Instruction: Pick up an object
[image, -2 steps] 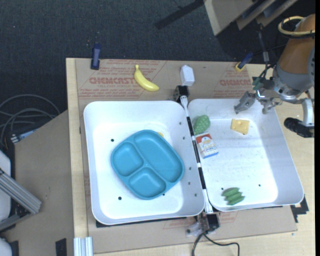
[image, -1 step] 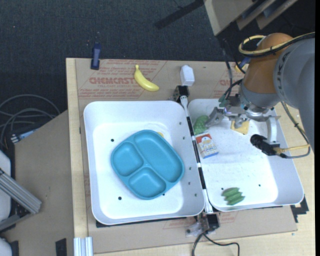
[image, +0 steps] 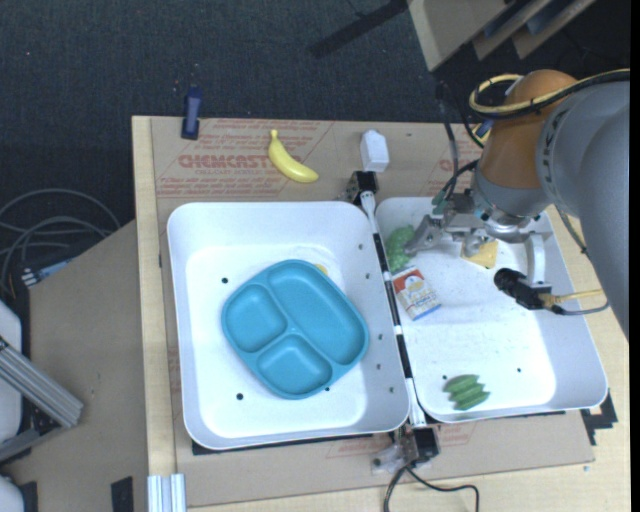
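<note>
Objects are lying around the pincer (image: 462, 232), which is hanging low over the far end of the right white plastic bin (image: 570, 350): a yellow wedge-shaped piece (image: 484, 254) is sitting just beside it, a leafy green item (image: 399, 246) is resting to its left against the bin wall, and a small red-and-white printed box (image: 416, 294) is lying a little nearer the camera. Whether the pincer is gripping anything cannot be told. A green pea pod (image: 465, 390) is lying well apart at the near end, and a blue three-compartment plastic plate (image: 292, 326) is sitting in the left white plastic bin (image: 200, 300), while a yellow toy banana (image: 289, 160) is resting on the tabletop (image: 230, 160) beyond.
</note>
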